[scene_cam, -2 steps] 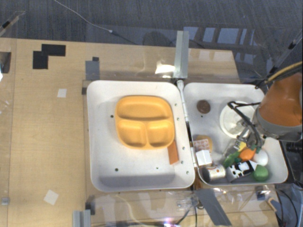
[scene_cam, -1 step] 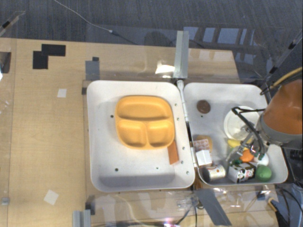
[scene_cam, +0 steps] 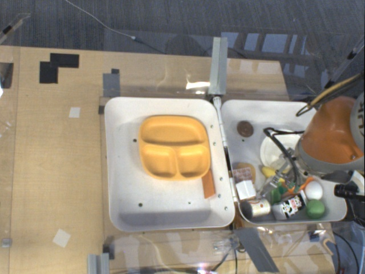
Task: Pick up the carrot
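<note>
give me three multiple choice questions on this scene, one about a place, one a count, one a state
1. Where is the flat orange carrot piece?
A. left white bin
B. right white bin
C. wooden bench

2. How many compartments has the yellow plastic divided plate?
A. one
B. three
C. five

3. How does the carrot piece lie?
A. inside the plate
B. under the arm
C. on the left bin floor, against the plate's lower right corner

Answers: 1 A, it rests near that bin's right wall. 2 B, one wide section above two smaller ones. 3 C, it lies outside the plate's rim.
</note>
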Action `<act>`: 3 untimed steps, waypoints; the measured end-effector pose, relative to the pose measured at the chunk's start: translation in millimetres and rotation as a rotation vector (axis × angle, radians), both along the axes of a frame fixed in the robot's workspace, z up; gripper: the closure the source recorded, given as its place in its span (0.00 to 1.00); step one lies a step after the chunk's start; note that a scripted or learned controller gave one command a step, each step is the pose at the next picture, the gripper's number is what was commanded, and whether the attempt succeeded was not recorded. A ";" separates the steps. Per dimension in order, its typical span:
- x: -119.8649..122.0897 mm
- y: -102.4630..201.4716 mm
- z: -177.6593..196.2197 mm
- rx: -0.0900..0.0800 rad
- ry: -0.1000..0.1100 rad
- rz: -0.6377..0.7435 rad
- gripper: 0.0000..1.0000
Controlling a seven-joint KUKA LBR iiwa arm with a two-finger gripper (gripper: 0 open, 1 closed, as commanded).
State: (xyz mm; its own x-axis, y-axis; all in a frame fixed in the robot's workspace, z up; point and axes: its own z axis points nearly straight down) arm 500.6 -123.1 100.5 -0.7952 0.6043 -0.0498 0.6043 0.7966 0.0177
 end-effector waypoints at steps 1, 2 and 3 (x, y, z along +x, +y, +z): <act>27.3 18.3 7.9 -0.005 0.028 -0.077 0.00; 59.8 5.3 -0.1 0.003 0.015 0.057 0.00; 17.5 -38.8 -0.2 -0.002 0.010 0.105 0.00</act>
